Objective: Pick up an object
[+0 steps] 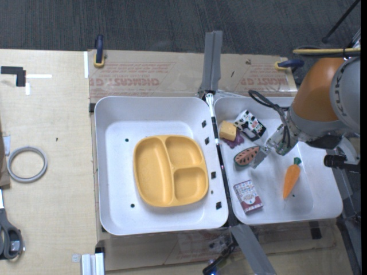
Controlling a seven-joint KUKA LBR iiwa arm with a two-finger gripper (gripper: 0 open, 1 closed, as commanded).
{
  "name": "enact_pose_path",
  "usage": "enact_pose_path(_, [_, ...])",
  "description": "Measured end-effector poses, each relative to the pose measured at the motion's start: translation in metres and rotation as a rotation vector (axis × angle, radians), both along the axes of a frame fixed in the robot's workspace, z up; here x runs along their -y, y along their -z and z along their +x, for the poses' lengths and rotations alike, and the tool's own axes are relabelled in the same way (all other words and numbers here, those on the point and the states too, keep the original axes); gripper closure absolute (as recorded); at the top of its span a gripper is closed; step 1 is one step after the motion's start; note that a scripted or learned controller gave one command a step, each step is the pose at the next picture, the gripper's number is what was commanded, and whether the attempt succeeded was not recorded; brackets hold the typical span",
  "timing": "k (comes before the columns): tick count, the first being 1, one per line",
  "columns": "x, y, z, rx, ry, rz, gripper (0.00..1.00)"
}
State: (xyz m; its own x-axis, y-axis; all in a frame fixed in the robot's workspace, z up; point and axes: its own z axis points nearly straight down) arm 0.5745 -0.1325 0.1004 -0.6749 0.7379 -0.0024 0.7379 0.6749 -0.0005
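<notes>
From my remote desk, the grey arm point(327, 96) reaches into the right bin point(321, 208), its claw point(265, 152) low over the toys and just beside the watermelon slice point(247, 156).

The chief risk, as I judge it, is crowding. The slice lies close to a purple piece point(232, 142), a yellow cheese wedge point(228, 131) and a black-and-white spotted toy point(250, 124), so a descent slightly off line could nudge a neighbour or pinch two things at once. The slice also looks thin and flat against the bin floor, and I expect the tips could skid over it and come up bare. A red card box point(248, 196) and a carrot point(292, 177) lie farther off, well apart from the claw, and seem easier targets.

How wide the claw stands I cannot tell; the tips blur together at this angle, and I see nothing clearly held between them. It appears to touch or nearly touch the slice's right end.

The left bin point(109, 171) carries a yellow divided plate point(170, 171).
</notes>
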Motion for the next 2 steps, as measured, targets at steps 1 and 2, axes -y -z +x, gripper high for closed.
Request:
enact_pose_path(1, [0.0,0.009,-0.016,-0.001,0.115,0.001,0.0])
enact_pose_path(2, [0.002,0.008,0.057,0.0,0.269,0.0,0.0])
